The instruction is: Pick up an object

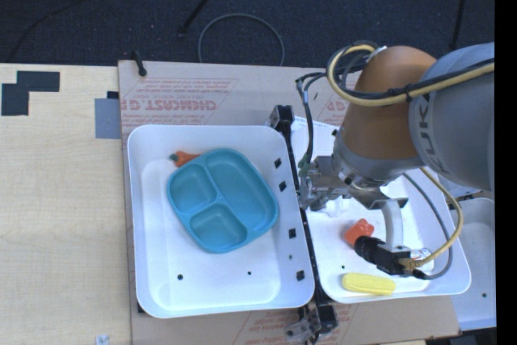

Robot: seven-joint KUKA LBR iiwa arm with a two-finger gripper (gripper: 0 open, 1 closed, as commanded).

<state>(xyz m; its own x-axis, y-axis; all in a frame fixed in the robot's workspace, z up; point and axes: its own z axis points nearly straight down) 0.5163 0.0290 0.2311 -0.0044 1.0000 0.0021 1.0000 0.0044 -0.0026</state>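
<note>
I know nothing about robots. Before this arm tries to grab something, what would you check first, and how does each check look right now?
1. Something to pick in the right white bin: ok, a yellow corn-shaped toy and a small orange-red object lie there.
2. Arm over that bin: ok, the orange-banded wrist hangs above it.
3. Gripper holding anything: cannot tell, the arm's body hides it.
4. Yellow toy free of neighbours: ok, it lies apart from the orange-red one.
5. Cables out of the way: not ok, a black connector hangs just above the yellow toy.
6. Left white bin: ok, the blue divided plate lies flat.
</note>
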